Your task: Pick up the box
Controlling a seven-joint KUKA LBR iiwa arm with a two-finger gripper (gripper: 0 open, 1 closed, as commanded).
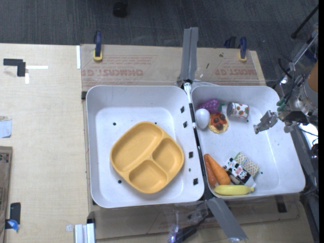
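Box: the small patterned cardboard box (242, 167) lies low in the right white plastic bin (283, 184), touching an orange toy carrot (216, 170), just above a yellow toy banana (234, 190).
Hand: the grey metal hand (267, 121) hangs over the bin's right side, well apart from the box; I cannot tell if it is apart or together.
Left bin: a yellow plastic tray with three parts (147, 157).

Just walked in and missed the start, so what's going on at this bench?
A grey robot arm reaches in from the right, its two-finger gripper hovering over the right white bin, holding nothing. The small patterned box it is meant to pick up lies untouched near the bin's front, beside an orange carrot and a yellow banana. The left white bin holds a yellow divided plate.
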